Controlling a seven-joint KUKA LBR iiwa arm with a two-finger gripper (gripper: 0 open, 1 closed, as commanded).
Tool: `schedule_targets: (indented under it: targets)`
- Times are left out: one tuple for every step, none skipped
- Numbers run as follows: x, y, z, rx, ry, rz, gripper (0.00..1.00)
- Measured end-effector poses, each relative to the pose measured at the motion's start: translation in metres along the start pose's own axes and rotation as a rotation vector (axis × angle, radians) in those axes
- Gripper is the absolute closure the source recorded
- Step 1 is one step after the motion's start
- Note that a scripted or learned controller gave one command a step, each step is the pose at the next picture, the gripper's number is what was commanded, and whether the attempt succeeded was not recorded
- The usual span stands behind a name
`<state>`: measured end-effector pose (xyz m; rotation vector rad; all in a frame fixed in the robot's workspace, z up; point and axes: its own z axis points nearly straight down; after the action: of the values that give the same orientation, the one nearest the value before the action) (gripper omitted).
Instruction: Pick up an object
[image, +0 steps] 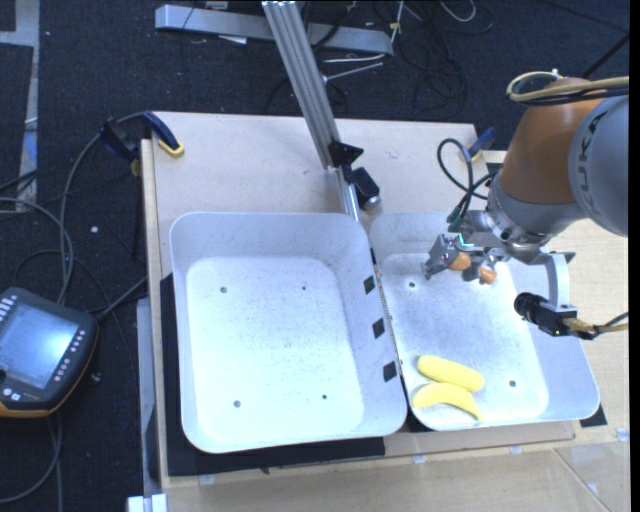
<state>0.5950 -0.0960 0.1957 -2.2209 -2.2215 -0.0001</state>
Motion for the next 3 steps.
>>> schedule_targets:
  targets:
    - [0.000,0.000,0.000,0.000,0.000,0.000,0.00]
    - [-0.008,0.004,0.051,0.004,0.000,0.001,0.00]
    - [-0.008,0.003,0.102,0.004,0.000,0.000,0.00]
